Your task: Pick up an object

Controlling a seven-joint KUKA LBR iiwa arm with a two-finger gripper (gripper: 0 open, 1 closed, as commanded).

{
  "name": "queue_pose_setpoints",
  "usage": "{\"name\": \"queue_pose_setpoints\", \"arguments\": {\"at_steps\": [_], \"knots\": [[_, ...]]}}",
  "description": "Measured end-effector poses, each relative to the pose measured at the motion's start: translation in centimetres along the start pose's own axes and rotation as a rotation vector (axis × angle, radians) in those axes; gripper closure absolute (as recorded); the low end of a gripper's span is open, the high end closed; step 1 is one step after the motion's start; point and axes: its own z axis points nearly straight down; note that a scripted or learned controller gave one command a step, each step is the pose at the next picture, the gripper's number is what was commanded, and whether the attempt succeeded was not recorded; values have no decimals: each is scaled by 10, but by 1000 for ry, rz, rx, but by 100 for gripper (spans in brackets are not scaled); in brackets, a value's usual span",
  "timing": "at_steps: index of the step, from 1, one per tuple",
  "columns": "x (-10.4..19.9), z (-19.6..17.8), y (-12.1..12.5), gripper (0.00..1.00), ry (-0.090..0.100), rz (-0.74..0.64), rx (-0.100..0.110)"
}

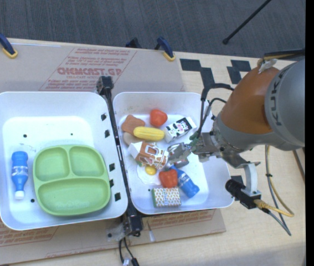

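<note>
The right bin (212,107) holds a pile of small items: a yellow banana-like piece (148,133), a red toy (158,117), a brown piece (132,124), a black-and-white box (179,127), a printed carton (152,155), a red pepper (168,178), a blue item (189,185) and a patterned block (166,197). My gripper (178,155) reaches in from the right and sits low in the middle of the pile. It is beside the printed carton and just above the red pepper. Nothing is visibly lifted.
The left bin (13,107) holds a green divided tray (71,179) and a small blue bottle (19,170) at its left wall. A black divider clamp (106,83) sits between the bins. Cables trail off the arm at the lower right.
</note>
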Motion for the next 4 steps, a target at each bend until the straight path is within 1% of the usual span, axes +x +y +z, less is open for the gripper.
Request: {"name": "queue_pose_setpoints", "arguments": {"at_steps": [1,2,3,4], "knots": [[-48,102,58,0,-2,-1,0],[-48,91,58,100,-2,-5,1],[1,-50,124,100,-1,-1,-6],[54,15,28,100,0,-1,3]]}}
